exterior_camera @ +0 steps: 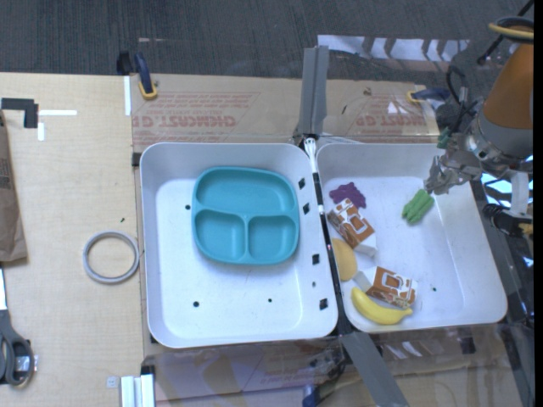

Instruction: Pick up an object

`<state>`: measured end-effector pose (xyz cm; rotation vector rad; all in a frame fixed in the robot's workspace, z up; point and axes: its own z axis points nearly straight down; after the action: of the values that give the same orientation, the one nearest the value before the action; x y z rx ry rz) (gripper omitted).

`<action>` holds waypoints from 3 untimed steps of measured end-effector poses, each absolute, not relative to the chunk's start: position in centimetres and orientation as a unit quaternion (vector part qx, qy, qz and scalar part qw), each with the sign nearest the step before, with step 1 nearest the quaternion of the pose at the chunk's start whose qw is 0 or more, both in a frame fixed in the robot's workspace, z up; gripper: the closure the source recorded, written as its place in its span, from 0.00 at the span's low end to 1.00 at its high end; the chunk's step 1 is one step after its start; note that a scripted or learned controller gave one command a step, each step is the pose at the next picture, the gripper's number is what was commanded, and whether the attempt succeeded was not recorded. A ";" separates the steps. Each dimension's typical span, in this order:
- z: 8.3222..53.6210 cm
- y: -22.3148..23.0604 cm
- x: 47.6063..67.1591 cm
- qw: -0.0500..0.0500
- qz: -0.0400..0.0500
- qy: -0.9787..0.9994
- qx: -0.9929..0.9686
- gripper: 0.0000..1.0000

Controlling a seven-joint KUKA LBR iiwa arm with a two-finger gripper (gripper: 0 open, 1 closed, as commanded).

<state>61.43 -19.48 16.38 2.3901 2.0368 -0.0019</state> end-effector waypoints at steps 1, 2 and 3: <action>19.8 -21.1 63.2 0.002 0.000 0.748 0.663 1.00; 19.8 -21.0 63.2 0.001 0.000 0.749 0.663 0.00; 11.5 -22.2 62.4 0.001 0.000 0.805 0.593 0.00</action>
<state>62.37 -22.20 11.54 1.8628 2.5284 -0.0004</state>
